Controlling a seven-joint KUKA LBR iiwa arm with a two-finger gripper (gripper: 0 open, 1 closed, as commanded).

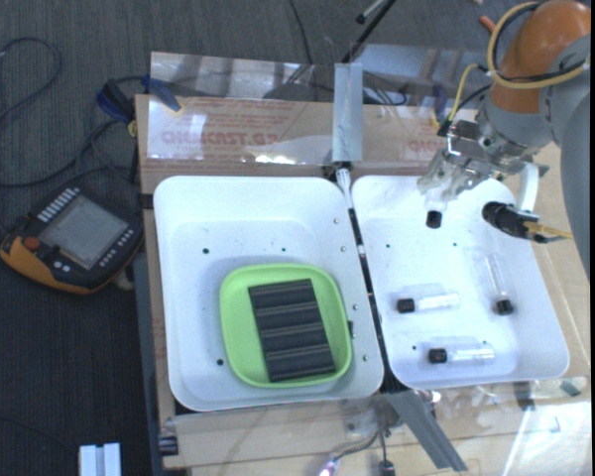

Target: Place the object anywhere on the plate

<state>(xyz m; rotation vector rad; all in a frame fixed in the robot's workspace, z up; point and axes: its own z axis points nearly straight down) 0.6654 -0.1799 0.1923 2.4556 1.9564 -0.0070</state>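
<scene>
The counter [149, 167] is seen to carry two shallow white bins side by side. The left bin [178, 216] is occupied by a green plate [233, 296], on which a dark ribbed block [293, 330] is laid. The arm [535, 48], grey with an orange band, is held over the far part of the right bin [545, 335], with its pincer [446, 188] pointed down. A small clear tube with a dark cap [434, 216] appears to be clamped at the tips, though it cannot be told for certain. Three more clear capped tubes are spread over the right bin's floor: one [428, 303] near the middle, one [462, 354] nearer the front, one [497, 284] toward the right wall. A handheld control pendant [71, 241] is lying on the dark floor to the left of the counter.
</scene>
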